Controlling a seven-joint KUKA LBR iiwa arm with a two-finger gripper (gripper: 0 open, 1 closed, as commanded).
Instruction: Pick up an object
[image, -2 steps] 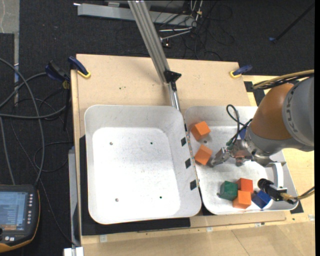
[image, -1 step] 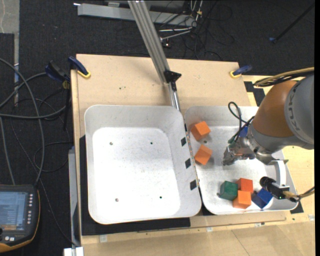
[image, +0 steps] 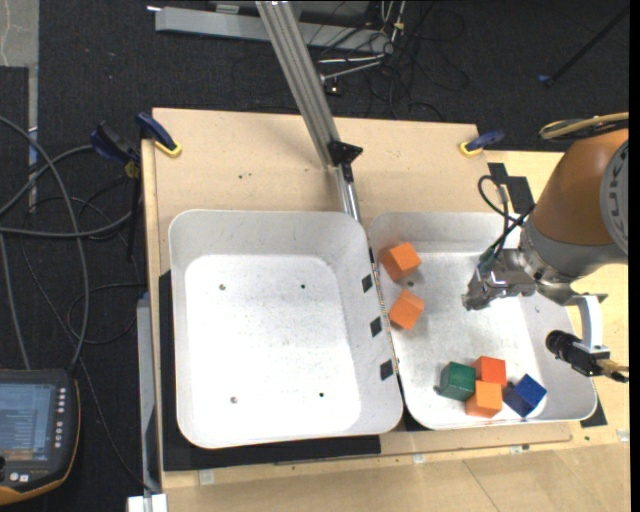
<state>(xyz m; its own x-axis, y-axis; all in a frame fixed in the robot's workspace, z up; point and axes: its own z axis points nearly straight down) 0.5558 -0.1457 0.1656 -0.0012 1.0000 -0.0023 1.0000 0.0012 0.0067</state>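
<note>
In the right bin (image: 440, 240) lie two orange blocks near its left wall: one (image: 401, 260) further back, one (image: 406, 310) nearer. At the front sit a green block (image: 458, 381), a red-orange block (image: 491, 369), an orange block (image: 484, 398) and a blue block (image: 524, 394), bunched together. My gripper (image: 480, 297) hangs over the middle of the right bin, right of the two orange blocks and behind the front cluster. Nothing shows between its fingertips.
The left bin (image: 190, 250) stands beside the right one, sharing a middle wall (image: 378, 310). A slanted metal pole (image: 310, 90) runs from the back down to the bins' junction. Clamps (image: 160, 135) hold the board's back corners. A pendant (image: 35, 430) lies at the left.
</note>
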